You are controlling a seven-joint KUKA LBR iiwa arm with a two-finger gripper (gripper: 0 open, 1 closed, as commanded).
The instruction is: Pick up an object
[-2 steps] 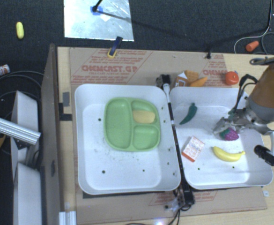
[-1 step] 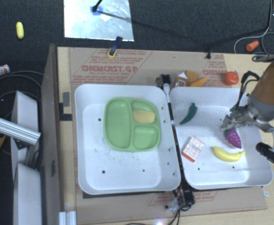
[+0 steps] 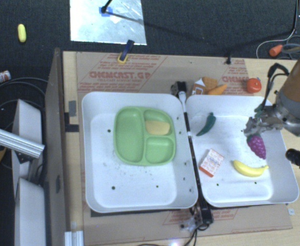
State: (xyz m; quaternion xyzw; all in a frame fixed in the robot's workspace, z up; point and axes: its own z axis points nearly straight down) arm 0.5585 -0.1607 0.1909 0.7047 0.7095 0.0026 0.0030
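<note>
Camera view: knobbly purple grapes (image 3: 257, 145)

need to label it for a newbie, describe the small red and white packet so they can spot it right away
Look in the right white bin, toward its lower left, near the divider between the bins. The packet lies flat there, left of the yellow banana and below the green pepper. It is the only boxy, red and white item.
</note>
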